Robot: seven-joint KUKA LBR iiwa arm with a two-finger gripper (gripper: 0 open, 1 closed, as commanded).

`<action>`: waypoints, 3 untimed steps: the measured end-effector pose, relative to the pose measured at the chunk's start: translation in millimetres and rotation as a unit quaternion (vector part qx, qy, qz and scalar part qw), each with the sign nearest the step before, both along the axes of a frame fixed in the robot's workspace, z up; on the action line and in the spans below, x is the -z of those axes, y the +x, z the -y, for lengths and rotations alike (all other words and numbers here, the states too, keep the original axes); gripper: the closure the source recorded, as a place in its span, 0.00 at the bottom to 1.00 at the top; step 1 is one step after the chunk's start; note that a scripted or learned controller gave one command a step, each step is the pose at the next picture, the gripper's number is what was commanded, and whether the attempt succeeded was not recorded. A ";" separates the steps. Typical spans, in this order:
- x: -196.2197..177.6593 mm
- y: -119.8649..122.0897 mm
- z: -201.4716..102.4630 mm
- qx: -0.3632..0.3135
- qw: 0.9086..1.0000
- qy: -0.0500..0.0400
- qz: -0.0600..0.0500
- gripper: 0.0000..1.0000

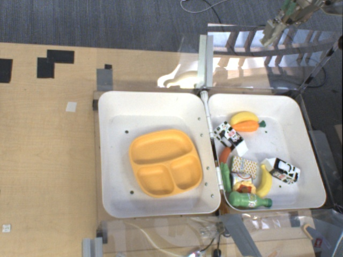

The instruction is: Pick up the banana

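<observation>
The banana [264, 181] is small and yellow and lies in the right bin [300, 116], near its front, between a patterned snack packet [244, 167] and a black-and-white box [284, 171]. My gripper [271, 32] hangs high beyond the far rim of the right bin, well away from the banana and above none of the objects. It is small and blurred in the camera view.
The right bin also holds a yellow fruit [243, 116], an orange carrot [248, 126], a second black-and-white box [229, 135], a red piece [225, 154] and a green bottle [250, 200]. An orange divided plate [165, 162] sits in the left bin [115, 122].
</observation>
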State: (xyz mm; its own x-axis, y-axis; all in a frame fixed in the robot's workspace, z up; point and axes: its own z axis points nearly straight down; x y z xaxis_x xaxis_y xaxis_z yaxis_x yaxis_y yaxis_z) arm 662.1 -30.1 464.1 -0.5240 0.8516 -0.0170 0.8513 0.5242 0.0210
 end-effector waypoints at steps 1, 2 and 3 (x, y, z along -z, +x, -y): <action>0.1 0.0 -0.4 0.000 1.000 0.000 0.000 0.00; 0.1 0.0 -0.3 0.000 1.000 0.000 0.000 0.00; 0.1 0.0 -0.3 0.000 1.000 0.000 0.000 0.00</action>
